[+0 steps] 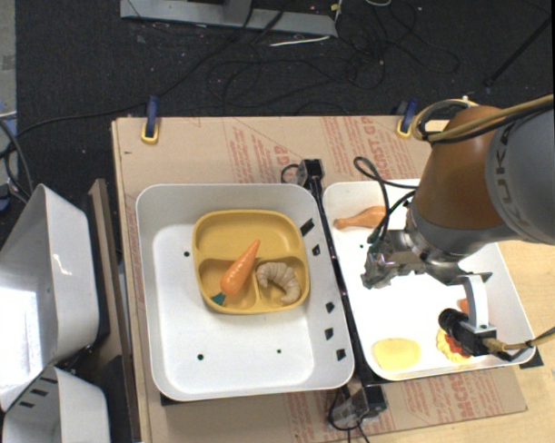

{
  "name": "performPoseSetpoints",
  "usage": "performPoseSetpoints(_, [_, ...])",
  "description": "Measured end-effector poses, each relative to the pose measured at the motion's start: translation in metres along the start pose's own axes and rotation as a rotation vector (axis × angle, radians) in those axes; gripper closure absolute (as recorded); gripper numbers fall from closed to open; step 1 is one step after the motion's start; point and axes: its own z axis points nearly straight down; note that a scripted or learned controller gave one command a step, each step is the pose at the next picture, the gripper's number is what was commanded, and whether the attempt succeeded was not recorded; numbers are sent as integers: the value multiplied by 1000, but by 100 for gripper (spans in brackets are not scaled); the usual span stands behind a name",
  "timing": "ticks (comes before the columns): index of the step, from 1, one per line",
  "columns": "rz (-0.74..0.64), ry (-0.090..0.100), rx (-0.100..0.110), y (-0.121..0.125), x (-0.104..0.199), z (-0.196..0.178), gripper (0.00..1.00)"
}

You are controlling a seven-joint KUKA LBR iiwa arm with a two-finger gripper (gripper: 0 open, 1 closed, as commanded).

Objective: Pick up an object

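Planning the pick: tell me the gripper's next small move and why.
Probably lower the gripper straight down and toward the chicken drumstick, the nearest object in the right bin. Nothing shows between its fingers, so no pick has begun.

The light was bright and even, falling from above. The left bin (173,356) and right bin (512,294) looked nearly washed out, with soft, short shadows. A faint sheen lay on the arm's orange band (462,178). Focus was slightly soft throughout, the dark floor (72,60) grainy.
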Motion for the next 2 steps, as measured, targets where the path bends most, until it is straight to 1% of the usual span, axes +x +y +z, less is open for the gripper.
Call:
performPoseSetpoints(1, [0,1,-1,17,52,-15,100])
performPoseSetpoints(2, [-1,0,0,33,104,-10,100])
